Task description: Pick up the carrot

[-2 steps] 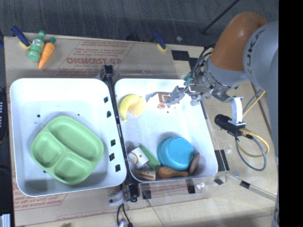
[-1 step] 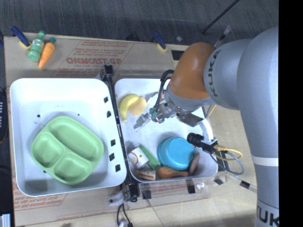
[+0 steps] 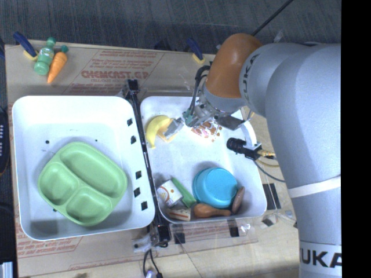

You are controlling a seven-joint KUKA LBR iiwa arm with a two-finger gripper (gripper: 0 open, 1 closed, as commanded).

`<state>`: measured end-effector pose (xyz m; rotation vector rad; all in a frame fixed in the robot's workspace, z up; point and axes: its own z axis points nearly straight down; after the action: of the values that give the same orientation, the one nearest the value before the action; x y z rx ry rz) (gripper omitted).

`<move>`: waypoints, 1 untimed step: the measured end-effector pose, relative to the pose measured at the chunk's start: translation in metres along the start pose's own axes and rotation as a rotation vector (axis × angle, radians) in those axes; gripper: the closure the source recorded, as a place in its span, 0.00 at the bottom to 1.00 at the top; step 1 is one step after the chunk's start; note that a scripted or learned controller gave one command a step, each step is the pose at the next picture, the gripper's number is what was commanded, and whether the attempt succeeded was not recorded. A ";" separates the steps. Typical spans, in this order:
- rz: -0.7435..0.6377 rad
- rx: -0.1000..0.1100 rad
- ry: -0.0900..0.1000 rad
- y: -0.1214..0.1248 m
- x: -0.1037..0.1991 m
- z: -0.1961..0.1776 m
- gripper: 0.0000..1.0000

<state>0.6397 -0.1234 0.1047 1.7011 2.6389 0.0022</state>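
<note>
Camera view puts my jaws low in the right bin, beside the banana; I cannot tell their state. The carrot lies on the tabletop at ten o'clock, outside both bins. I risk seizing the banana instead. The blue bowl sits at five o'clock.

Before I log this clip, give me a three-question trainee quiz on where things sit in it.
1. True or false: the carrot lies inside the right bin.
2. Which bin holds the green divided plate? A) left bin B) right bin
3. Fill in: the gripper hangs over the right bin beside a yellow ____.

Key: 1 false, it lies on the cardboard beyond the bins; 2 A; 3 banana.
</note>
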 end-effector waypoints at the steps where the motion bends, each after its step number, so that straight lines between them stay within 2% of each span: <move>1: -0.330 0.006 0.003 0.008 0.025 0.011 0.00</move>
<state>0.6370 -0.0974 0.0935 1.2469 2.8871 -0.0040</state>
